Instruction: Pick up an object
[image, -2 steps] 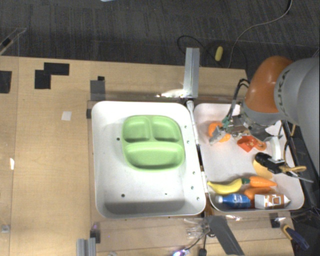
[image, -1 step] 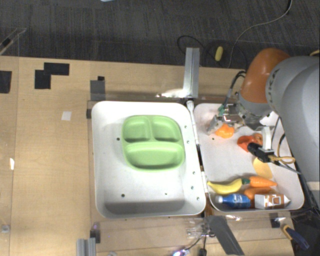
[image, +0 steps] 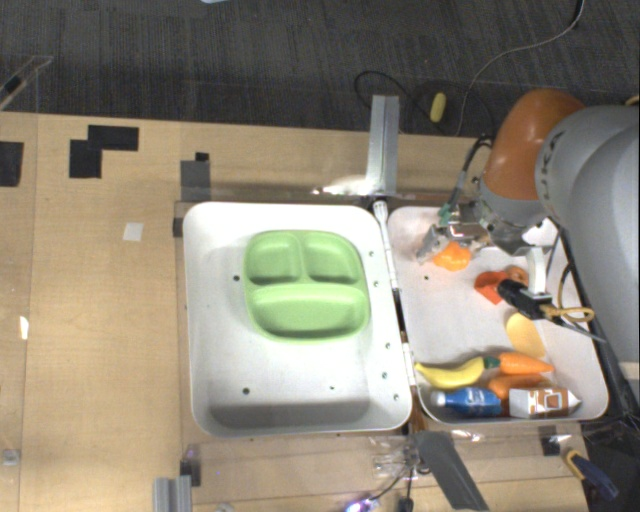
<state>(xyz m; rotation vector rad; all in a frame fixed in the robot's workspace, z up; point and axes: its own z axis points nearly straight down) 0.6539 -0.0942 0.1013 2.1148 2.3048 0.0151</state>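
So the big grey KUKA arm (image: 590, 170) comes in from the right and is bent down over the far end of the right bin (image: 440, 330), which makes sense since that's where all the loose stuff is.

The left bin (image: 210, 330) just has a green divided plate (image: 305, 283) sitting flat in the middle, looks more like a drop-off spot than a pick target to me.

The gripper (image: 447, 238) is down low at the far-left part of the right bin, right over a small orange object (image: 452, 258), my guess for what it's going after. Can't tell from this angle whether it actually has it.

The rest is piled along the near edge, probably slid there: a banana (image: 450, 373), a carrot (image: 525, 363), a blue bottle (image: 470, 402) and a white carton (image: 540, 403). A yellow piece (image: 525, 335) and a red-orange piece (image: 490, 287) sit mid-right.
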